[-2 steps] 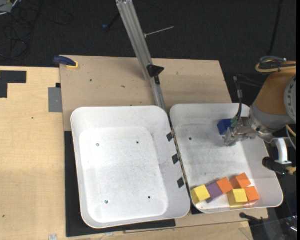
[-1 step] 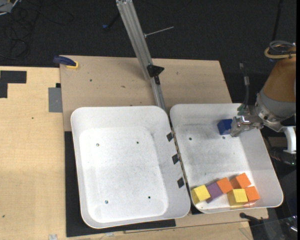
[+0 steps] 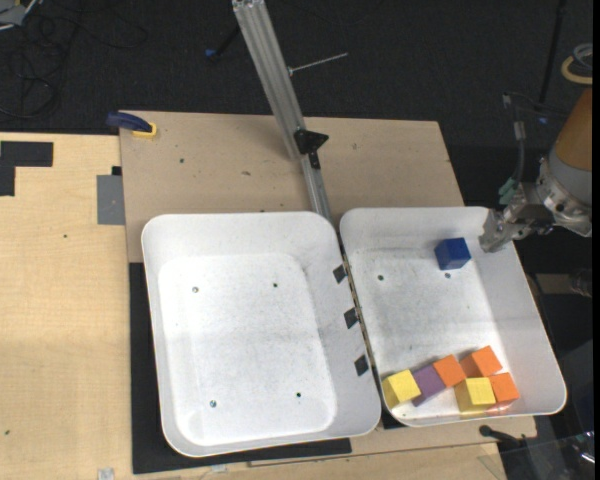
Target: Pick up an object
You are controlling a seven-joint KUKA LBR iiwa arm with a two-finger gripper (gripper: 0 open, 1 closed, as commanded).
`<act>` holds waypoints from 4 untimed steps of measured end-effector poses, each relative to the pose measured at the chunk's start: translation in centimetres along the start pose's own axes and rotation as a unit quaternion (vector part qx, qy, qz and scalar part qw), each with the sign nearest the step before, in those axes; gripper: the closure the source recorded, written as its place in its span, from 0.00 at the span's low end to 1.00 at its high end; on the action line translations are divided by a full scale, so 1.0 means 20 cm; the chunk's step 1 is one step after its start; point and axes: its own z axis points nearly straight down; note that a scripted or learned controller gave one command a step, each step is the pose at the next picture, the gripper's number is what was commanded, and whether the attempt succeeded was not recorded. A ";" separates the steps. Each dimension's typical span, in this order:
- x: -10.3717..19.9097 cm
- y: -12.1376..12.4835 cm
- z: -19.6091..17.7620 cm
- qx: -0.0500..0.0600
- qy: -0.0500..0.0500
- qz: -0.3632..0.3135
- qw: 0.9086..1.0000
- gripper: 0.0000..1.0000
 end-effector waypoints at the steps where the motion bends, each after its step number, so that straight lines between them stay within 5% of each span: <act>1: -0.01 0.00 -0.18 0.002 0.001 0.000 1.000 1.00; 4: 0.83 -0.26 -0.11 0.005 0.003 -0.001 1.000 1.00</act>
